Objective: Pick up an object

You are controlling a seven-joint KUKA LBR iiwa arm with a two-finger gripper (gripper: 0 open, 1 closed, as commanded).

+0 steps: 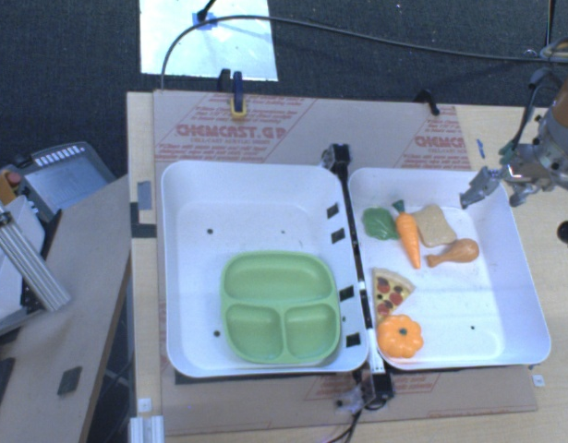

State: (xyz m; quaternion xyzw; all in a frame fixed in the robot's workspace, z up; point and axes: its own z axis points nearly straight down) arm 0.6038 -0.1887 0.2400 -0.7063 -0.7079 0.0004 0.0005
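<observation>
Gripper hangs over the upper right rim of the right bin, at the end of the grey arm entering from the right. 1 finger juts left and downward over the bin's back corner; a 2nd shows darkly closer to the wrist. The jaws appear spread apart with nothing between them, though the view is too coarse to judge how wide.

Taking the chicken drumstick as landmark: it lies in the upper half of the right bin, below and slightly left of the gripper, and is the nearest item to the fingers. Its long axis runs roughly left to right, thick end right, thin end left. Judgement: a grasp across the narrow shank would need the jaws set across that axis.

Just left of and above the drumstick, touching or nearly so, lies a slice of bread. Left of the bread is a carrot, long axis running top to bottom, and beyond it a green leafy vegetable. Below and left of the drumstick sit a pizza slice and, further down, an orange pumpkin, both near the divider between the 2 bins.

Obstruction: the bread crowds the drumstick's upper left; its right side is open floor.

The left bin, well left of the drumstick, holds a green divided plate.
</observation>
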